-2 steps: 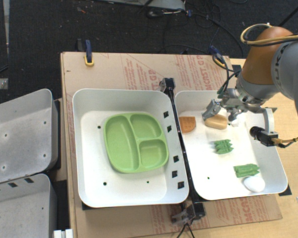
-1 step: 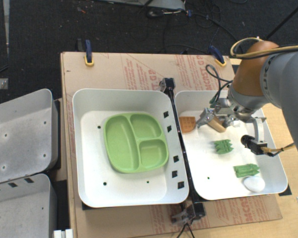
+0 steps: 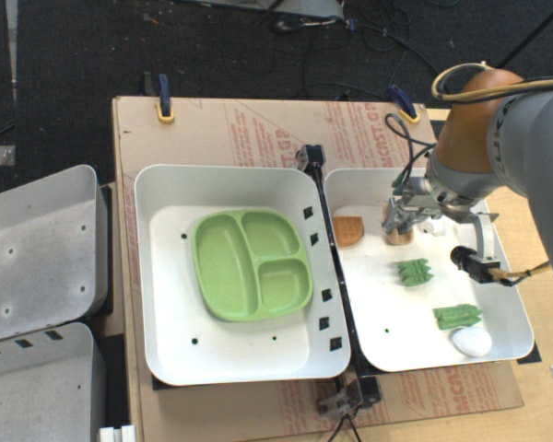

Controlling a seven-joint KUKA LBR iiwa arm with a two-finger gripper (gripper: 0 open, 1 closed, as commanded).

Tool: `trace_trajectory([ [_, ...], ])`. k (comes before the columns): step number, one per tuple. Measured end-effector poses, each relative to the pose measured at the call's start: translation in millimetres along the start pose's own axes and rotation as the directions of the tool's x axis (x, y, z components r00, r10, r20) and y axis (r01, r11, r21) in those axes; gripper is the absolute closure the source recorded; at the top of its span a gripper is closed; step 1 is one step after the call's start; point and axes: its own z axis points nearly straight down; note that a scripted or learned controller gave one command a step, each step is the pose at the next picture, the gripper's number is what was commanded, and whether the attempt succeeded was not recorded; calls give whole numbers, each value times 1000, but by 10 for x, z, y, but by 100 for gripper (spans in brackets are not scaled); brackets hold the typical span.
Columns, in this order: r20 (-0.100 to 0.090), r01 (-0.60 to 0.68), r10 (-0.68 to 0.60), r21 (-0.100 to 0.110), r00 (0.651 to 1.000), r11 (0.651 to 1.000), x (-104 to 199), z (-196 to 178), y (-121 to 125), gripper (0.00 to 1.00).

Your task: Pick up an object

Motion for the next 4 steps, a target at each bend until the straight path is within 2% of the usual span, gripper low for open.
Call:
trace_trajectory([
  [3,0,3,-3,-3,1000,1000,-67,-1502,-104,100],
  [4,-3,9,-9,3,1000,1000,487,-1397,7,100],
])
